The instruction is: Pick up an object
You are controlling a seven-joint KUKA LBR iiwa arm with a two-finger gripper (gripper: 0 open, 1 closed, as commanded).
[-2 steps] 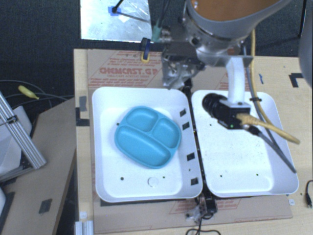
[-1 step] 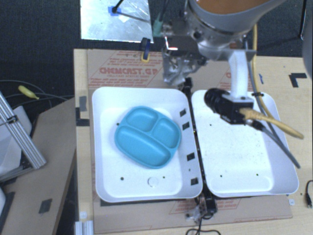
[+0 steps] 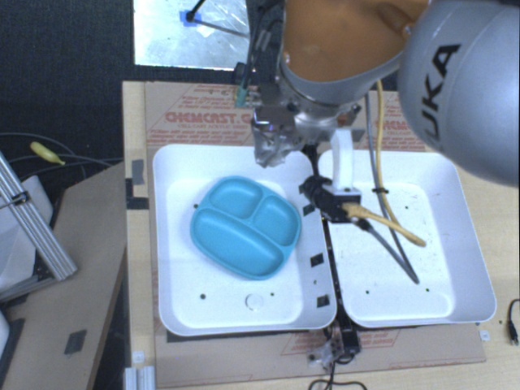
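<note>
The blue divided plate (image 3: pixel 245 227) lies flat in the left bin (image 3: pixel 175 299), an easy target from above. The gripper (image 3: pixel 272 146) hangs over that bin's far edge, just beyond the plate; whether its jaws are spread, I cannot tell.

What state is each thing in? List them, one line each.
Blue divided plate: lying flat, right way up, in the left bin, nothing in its compartments.
Gripper: above the left bin's far edge, beyond the plate, holding nothing that I can see; whether the jaws are open is unclear.
Right bin: cables trail across it.
</note>
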